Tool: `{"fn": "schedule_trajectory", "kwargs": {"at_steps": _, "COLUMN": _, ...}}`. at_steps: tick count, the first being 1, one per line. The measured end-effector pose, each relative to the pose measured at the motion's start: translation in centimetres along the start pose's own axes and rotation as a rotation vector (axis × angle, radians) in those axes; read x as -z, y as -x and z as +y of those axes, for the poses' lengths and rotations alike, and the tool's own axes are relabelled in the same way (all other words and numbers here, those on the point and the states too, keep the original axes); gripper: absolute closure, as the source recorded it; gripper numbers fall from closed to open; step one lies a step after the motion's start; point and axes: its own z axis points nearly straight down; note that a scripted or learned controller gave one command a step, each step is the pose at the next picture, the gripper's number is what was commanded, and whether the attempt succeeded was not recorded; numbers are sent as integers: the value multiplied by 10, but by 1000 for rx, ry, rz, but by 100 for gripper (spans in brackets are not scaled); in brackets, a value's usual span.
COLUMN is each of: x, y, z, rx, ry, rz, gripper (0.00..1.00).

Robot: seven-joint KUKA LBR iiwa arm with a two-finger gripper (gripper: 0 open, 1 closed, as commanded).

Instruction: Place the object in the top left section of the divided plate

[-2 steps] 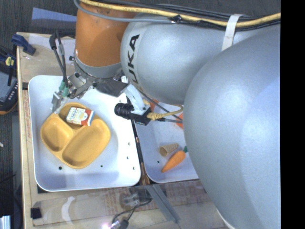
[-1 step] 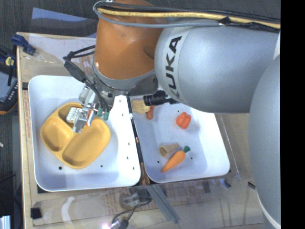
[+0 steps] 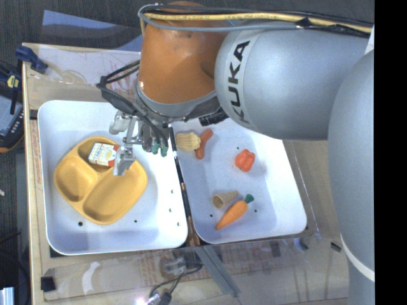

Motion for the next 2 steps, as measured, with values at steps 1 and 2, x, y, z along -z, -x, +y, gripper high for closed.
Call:
{"fn": "schedule_trajectory", "kwargs": {"at_steps": 1, "x": -37, "y": 48, "z": 48, "rx": 385, "ry": 1, "rz": -3, "gripper": 0}}
{"fn": "schedule_trajectory", "kwargs": {"at_steps": 2, "x": -12, "y": 34, "z": 94, "rx": 748, "ry": 1, "rz": -6, "gripper": 0}}
